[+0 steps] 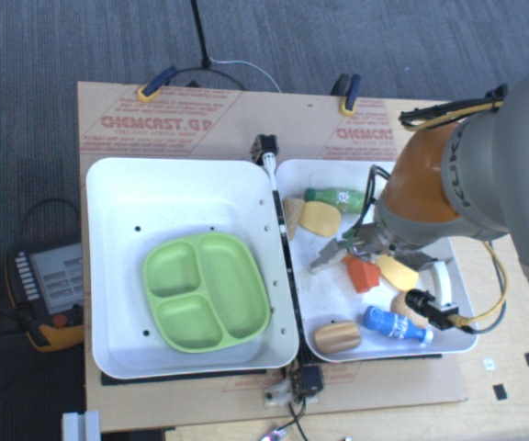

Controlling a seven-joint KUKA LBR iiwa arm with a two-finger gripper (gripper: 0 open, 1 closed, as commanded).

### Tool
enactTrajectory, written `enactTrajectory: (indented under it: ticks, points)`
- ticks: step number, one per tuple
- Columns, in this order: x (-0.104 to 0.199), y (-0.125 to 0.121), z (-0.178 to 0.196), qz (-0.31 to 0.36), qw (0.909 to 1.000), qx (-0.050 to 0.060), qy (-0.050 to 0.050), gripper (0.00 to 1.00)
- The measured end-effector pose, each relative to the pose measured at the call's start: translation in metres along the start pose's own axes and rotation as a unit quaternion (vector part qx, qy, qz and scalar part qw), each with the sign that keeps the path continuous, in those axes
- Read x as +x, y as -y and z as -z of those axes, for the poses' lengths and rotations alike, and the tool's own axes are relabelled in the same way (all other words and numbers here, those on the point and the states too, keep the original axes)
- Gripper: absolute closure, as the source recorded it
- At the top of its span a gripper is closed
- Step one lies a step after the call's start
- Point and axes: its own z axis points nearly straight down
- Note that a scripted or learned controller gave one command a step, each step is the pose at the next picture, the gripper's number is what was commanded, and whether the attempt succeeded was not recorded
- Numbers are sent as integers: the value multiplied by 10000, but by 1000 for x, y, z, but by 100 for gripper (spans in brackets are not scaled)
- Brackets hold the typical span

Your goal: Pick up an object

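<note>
Cardboard-topped bench [163, 122] bears two bins. Nearest in the right bin [457, 343] lie a wooden block [336, 336] and blue bottle [396, 323]; beyond, the gripper [349, 249] hovers beside a red block [363, 273], its state impossible to tell. Nothing looks lifted yet.

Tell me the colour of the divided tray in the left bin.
Light green plastic divided tray; the camera view shows it plainly.

Cardboard-topped bench [154, 122], left white bin [118, 200] and right white bin [333, 168] side by side on it
</note>
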Motion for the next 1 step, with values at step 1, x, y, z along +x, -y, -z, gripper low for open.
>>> enactTrajectory:
  ticks: [1]
  points:
    - [-26, 52, 41, 177, 9998, 101, -51, 0]
